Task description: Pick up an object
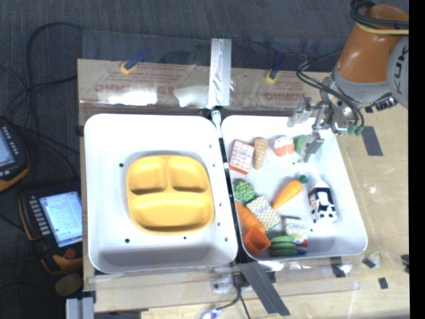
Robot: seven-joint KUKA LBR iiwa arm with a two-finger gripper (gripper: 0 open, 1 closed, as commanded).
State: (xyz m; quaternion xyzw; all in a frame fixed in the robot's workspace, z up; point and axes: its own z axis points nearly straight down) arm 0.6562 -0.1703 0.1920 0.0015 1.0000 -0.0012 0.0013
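The bench (382, 198) carried two shallow white bins side by side. The left bin (106, 151) held a yellow sectioned tray (170, 193) lying flat near its middle. The right bin (348, 205) held a scatter of toy food. The grey arm with its orange band (366, 45) reached in from the right, above the right bin's far corner.

The gripper (311, 145) hung over the far right part of that bin, fingers pointing down, near a small red-and-white item (284, 146) and something green (302, 141) just beside it. Whether the fingers were parted or closed could not be told, and nothing was plainly seen between them.

Among the toys, an orange carrot (287, 194) lay tilted near the bin's middle, with a black-and-white cow-patterned carton (323, 205) to its right. A red-and-white packet (242, 156) and a bread-like piece (261, 151) lay close together at the far left. A green bumpy vegetable (244, 191), a checkered packet (264, 211) and an orange cup-like piece (254, 234) crowded the near left corner.
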